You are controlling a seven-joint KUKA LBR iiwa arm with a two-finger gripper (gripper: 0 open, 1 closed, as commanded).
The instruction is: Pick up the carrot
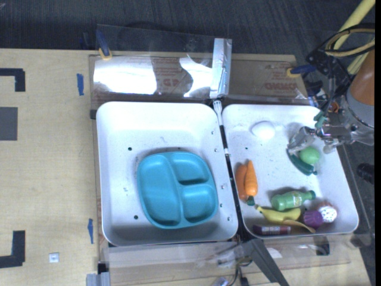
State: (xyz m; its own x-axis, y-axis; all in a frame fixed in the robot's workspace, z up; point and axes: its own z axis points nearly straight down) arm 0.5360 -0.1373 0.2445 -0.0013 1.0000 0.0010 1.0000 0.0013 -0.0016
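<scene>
A dark tube (271,229) lies along the right bin's (351,216) front edge, the carrot (246,180) rests untouched at its left wall, while the gripper (305,149), seemingly pinching a green ball (309,156), hangs near the right edge.

The pale wooden table (47,159) carried two white bins side by side, the left bin (113,159) touching the right bin (339,177).
</scene>
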